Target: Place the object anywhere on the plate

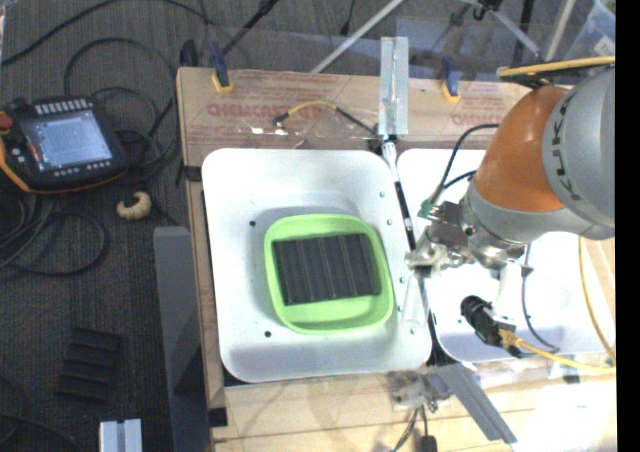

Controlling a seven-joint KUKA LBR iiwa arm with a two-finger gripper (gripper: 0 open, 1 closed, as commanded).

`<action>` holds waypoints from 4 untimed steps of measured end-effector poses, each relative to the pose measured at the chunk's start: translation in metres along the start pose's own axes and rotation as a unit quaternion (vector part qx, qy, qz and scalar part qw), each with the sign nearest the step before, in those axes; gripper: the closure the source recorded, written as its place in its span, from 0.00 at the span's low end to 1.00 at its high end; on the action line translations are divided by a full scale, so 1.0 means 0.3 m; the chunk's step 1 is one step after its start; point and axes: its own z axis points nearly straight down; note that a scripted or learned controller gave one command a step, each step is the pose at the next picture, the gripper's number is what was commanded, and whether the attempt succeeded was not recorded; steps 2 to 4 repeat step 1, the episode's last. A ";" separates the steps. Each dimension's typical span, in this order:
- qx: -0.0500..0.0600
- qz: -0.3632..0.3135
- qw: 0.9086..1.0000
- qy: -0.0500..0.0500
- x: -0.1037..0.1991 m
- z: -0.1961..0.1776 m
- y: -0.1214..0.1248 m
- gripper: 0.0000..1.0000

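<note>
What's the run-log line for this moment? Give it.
arm: over bins' divider | green plate: left bin, dark ridged insert | gripper: unclear

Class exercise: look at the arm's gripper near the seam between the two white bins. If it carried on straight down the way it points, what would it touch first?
Most likely the right rim of the left bin, close to the divider. The gripper hangs over that edge, just right of the green plate. Depth is hard to judge from this slanted view, so it might land on the plate's edge instead.

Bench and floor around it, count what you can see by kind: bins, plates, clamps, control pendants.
White bins: 2, the left bin and the right bin
Green plate with a dark ridged centre: 1, in the left bin
Blue clamps on the bench's far edge: 2
Control pendant on the floor: 1
Total: 6
</note>
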 end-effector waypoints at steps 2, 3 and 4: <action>0.000 0.000 1.000 0.000 0.000 0.000 0.000 0.00; 0.000 0.000 1.000 0.000 0.000 0.000 0.000 0.00; 0.000 0.000 1.000 0.000 0.000 0.000 0.000 0.00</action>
